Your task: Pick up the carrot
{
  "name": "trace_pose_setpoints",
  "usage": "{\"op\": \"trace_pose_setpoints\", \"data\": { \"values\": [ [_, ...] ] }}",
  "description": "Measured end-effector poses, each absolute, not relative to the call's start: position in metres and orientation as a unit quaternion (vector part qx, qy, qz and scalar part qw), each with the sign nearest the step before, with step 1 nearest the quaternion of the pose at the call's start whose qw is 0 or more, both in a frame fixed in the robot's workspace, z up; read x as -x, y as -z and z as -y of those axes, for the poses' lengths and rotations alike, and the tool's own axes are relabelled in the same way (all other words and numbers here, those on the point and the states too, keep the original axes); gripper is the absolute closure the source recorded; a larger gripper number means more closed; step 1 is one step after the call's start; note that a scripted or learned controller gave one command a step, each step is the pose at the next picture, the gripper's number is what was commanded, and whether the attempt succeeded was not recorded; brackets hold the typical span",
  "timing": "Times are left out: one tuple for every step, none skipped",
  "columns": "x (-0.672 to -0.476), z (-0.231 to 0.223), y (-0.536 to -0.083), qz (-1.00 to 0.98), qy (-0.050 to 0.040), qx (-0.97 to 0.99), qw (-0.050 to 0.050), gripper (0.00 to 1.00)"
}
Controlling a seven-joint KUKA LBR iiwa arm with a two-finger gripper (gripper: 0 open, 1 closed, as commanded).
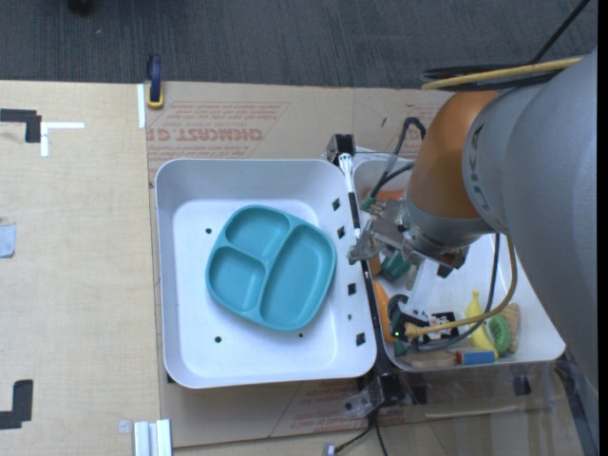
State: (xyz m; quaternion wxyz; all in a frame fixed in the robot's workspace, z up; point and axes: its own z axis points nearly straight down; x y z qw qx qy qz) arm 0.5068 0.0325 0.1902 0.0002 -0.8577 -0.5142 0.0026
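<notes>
- The arm (475, 160) reaches in from 3 o'clock and hangs low over the right bin (541, 335), its orange band above the wrist covering much of that bin's upper half.
- The gripper (404, 255) sits near the bin's left wall, at about 9 o'clock within it; whether it is open or closed cannot be told, as the wrist hides it.
- The carrot (381, 297), a thin orange piece, lies just below the gripper, against the left wall, apparently resting on the bin floor and not lifted.
- Other small items cluster at 5 o'clock in the right bin, among them a yellow-green piece (486, 326).
- The left bin (180, 350) holds a teal divided plate (272, 268), untouched by the arm.
- Judgement: the approach looks about done; the grasp and the lift are still left.
</notes>
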Motion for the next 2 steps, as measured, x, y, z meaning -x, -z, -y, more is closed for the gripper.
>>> {"op": "trace_pose_setpoints", "data": {
  "values": [
    [-0.477, -0.048, -0.191, 0.488, -0.0033, 0.873, 0.001, 0.00],
    [-0.490, 0.010, -0.191, 0.398, -0.0024, 0.918, 0.000, 0.00]
  ]
}}
